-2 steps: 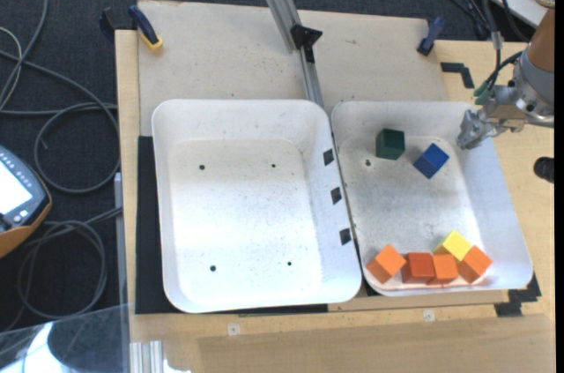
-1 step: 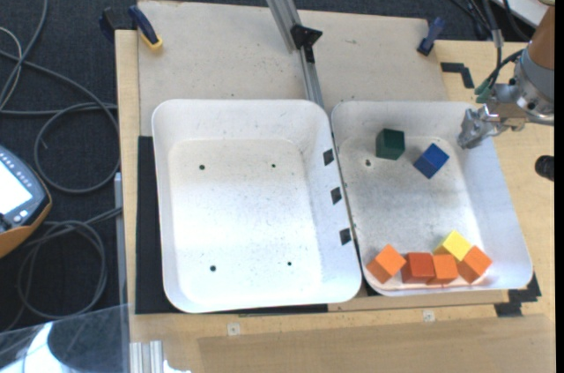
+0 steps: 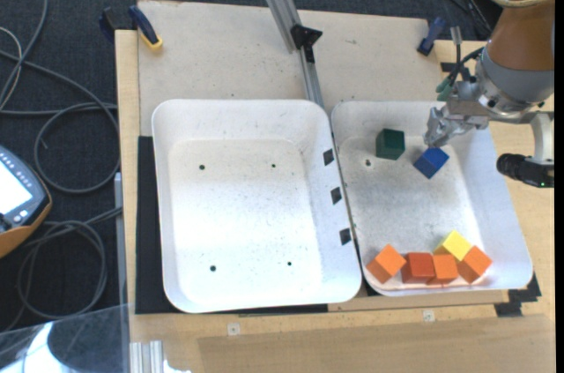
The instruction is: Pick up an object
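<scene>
Orange cubes (image 3: 421, 265) and one small yellow cube (image 3: 456, 243) crowd the near rim of the right white bin (image 3: 504, 212), awkward to reach. Small blue cube (image 3: 431, 161) sits apart, mid-bin, the likely target; metal two-finger gripper (image 3: 438, 136) hangs just above it, grip state unclear. Dark green cube (image 3: 389, 143) lies just beside it.

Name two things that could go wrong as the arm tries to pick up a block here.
1. The end effector sits at the blue cube's upper edge, not centred, so a grasp may slip.
2. The green cube lies just beside it and could get knocked or nudged.
</scene>
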Robot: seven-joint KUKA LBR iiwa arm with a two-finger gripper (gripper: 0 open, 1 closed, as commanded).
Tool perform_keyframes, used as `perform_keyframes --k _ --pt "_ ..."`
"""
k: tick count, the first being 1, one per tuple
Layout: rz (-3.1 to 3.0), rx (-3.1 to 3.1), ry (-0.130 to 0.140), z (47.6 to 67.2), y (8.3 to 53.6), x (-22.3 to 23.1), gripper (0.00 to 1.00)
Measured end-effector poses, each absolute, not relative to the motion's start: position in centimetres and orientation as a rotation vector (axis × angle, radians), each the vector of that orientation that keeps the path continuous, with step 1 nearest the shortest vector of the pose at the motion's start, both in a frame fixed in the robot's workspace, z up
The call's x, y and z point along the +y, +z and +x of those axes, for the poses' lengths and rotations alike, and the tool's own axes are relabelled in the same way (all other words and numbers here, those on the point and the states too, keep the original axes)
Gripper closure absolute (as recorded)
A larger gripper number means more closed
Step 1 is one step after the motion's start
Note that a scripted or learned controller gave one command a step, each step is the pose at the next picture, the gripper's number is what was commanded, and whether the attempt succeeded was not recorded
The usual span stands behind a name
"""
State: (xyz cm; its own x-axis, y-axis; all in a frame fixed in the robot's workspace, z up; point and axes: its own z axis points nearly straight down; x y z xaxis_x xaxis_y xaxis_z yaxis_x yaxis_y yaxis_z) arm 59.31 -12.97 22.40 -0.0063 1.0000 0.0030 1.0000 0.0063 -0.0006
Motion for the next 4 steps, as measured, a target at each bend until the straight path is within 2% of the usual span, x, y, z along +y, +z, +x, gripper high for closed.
perform_keyframes --k 2,3,4 --pt "-2.214 -2.229 -0.005 62.7 21.5 -3.1 1.00" --pt "-2.214 -2.230 -0.007 64.0 23.2 2.6 1.00" --pt "-2.214 -2.229 -0.005 64.6 22.7 8.3 1.00"
